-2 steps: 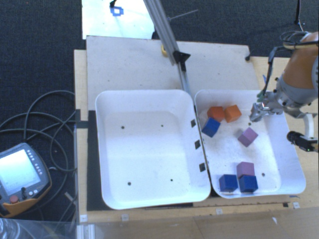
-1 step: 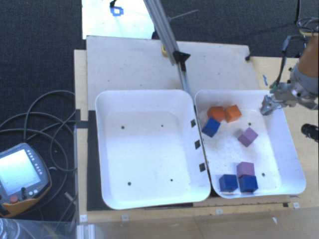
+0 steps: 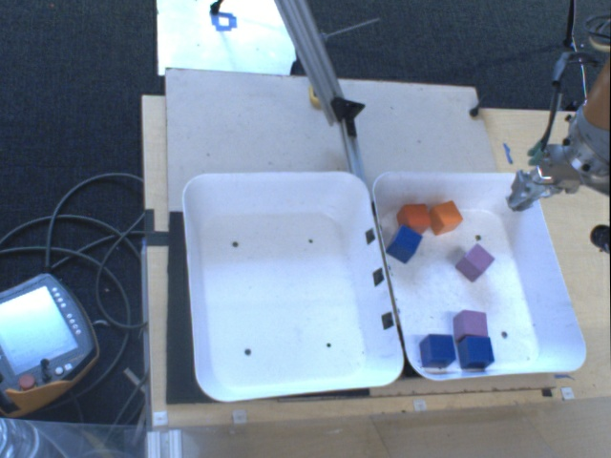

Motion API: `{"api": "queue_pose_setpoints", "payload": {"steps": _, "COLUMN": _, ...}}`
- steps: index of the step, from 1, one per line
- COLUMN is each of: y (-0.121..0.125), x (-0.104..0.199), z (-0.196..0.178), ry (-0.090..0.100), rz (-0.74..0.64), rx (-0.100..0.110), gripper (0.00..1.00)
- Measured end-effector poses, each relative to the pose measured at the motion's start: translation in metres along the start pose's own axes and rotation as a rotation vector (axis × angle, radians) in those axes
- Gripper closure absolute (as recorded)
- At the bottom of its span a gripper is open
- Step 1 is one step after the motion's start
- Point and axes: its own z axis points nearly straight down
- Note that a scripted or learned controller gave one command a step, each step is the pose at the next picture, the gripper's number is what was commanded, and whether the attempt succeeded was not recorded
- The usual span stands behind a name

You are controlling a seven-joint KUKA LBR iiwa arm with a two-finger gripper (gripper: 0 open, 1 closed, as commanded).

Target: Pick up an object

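Gripper: you see the gripper (image 3: 523, 191) at the right edge of the view, over the upper right rim of the right bin (image 3: 563, 294). You cannot tell how its tool is set, since it shows as a blurred grey shape. You see nothing gripped in it.
Arm: your arm (image 3: 594, 132) comes in from the right, grey with cabling beside it.
Right bin: you have seven blocks here. Two orange blocks (image 3: 431, 218) touch each other near the upper left, with a blue block (image 3: 405, 244) just below them by the dividing wall. A purple block (image 3: 474, 261) lies apart near the middle. At the lower edge two blue blocks (image 3: 456, 351) lie side by side, and a second purple block (image 3: 470, 323) touches them from above.
Left bin: your left bin (image 3: 286, 184) sits against the right one, its floor showing small dark dots.
Bench surroundings: you see a teach pendant (image 3: 40, 342) with cables on the dark floor to the left, and a slanted metal pole (image 3: 310, 41) above the bins.
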Motion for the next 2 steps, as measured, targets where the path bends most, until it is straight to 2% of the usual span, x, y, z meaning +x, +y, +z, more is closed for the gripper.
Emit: {"api": "queue_pose_setpoints", "payload": {"steps": 2, "y": 0.005, "x": 0.124, "z": -0.007, "ry": 0.005, "rz": -0.008, "rx": 0.004, "gripper": 1.00}}
